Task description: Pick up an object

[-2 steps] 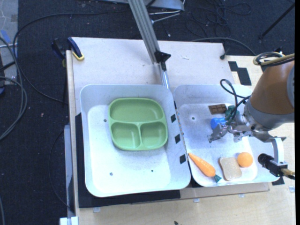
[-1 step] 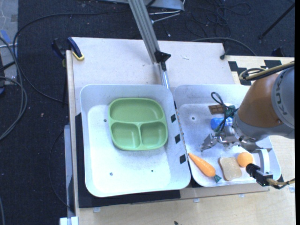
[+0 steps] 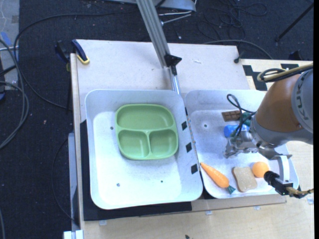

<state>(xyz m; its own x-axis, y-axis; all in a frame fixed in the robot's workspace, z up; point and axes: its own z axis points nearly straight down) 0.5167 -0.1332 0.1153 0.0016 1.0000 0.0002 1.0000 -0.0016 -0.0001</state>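
A: Where is the gripper?

B: Low in the right bin, beside the blue thing (open or shut, I cannot tell). The carrot lies just below-left, pointing slantwise.

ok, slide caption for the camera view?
Pincer low in right bin near carrot; green tray in left bin.
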